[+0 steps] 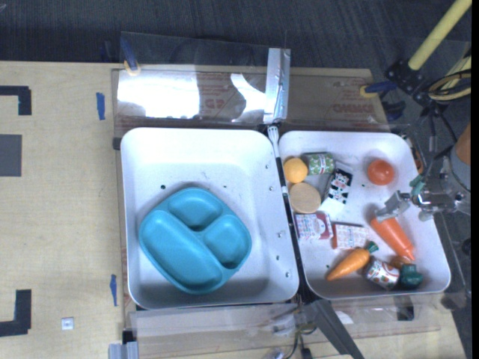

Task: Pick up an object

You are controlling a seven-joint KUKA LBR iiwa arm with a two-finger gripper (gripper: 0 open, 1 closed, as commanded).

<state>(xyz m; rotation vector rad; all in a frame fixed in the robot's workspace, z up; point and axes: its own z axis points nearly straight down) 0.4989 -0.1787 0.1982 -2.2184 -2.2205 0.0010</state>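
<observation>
The right bin (pixel 432 271) holds several small objects. At its right side lies an orange carrot (pixel 394 234), with a second carrot (pixel 349 262) nearer the front. A red tomato (pixel 381 171) sits at the back right, and a yellow ball (pixel 296 170) and a tan round bun (pixel 304 197) lie on the left. My gripper (pixel 410 199) hangs over the bin's right edge, just above the upper end of the first carrot. Nothing shows as held.
A blue divided plate (pixel 196 238) lies in the left bin (pixel 142 152). The right bin also holds a green-white packet (pixel 320 163), a black-white carton (pixel 340 185), pink packets (pixel 313 226), and a small can (pixel 382 274) beside a dark green item (pixel 410 277). Cables and a yellow pole (pixel 443 25) stand at the back right.
</observation>
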